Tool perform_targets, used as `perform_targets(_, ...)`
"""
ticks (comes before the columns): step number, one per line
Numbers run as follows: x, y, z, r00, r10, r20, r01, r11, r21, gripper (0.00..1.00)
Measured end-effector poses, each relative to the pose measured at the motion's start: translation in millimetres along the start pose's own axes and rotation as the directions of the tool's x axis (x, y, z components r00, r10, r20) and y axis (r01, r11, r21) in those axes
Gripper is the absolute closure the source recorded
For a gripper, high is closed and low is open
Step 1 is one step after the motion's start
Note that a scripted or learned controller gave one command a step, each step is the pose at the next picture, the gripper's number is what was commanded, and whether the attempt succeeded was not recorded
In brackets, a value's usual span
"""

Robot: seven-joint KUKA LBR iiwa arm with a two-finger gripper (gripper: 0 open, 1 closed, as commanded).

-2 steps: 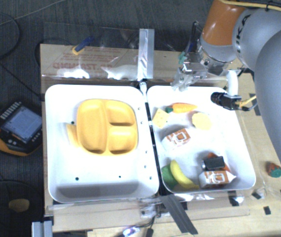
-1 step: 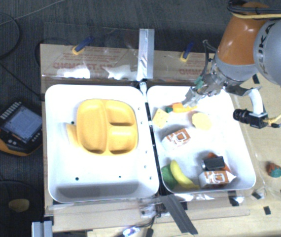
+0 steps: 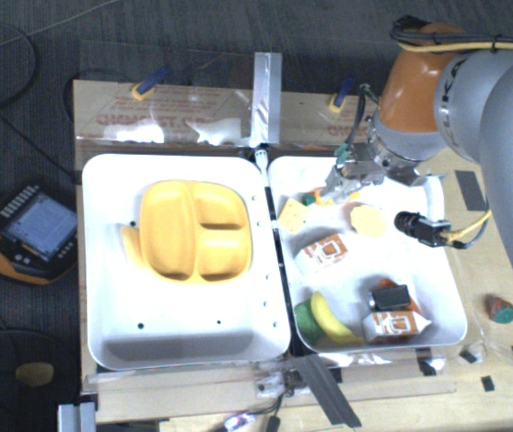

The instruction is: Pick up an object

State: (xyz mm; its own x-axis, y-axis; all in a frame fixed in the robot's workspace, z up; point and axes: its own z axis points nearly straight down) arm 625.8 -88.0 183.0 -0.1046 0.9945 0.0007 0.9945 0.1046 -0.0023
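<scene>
My gripper (image 3: 342,184) hangs low over the back of the right bin (image 3: 436,282), just above a small pale toy piece. Beside it lie a yellow cheese wedge (image 3: 292,212) and a round pale yellow disc (image 3: 367,220). Nearer the middle sits a white and orange carton (image 3: 326,251). At the front of the bin lie a yellow banana (image 3: 329,319) with a green item (image 3: 303,316) against it, a black block (image 3: 391,294) and a second orange and white carton (image 3: 395,324). Nothing shows between the fingers.
The left bin (image 3: 112,331) holds a yellow divided tray (image 3: 194,229). A metal divider post (image 3: 266,97) stands behind the bins. The arm's grey and orange body (image 3: 436,88) covers the back right corner. A handheld pendant (image 3: 31,228) lies on the floor to the left.
</scene>
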Motion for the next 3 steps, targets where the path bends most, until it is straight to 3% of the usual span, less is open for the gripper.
perform_targets(1,-3.0,20.2,-16.3,1.0,-0.007,0.001,0.007,1.0,-0.001,1.0)
perform_targets(2,-11.3,41.3,-34.0,0.975,0.221,0.003,-0.221,0.975,-0.001,1.0)
perform_targets(3,-11.4,41.3,-34.0,0.975,0.221,0.003,-0.221,0.975,-0.001,0.0)
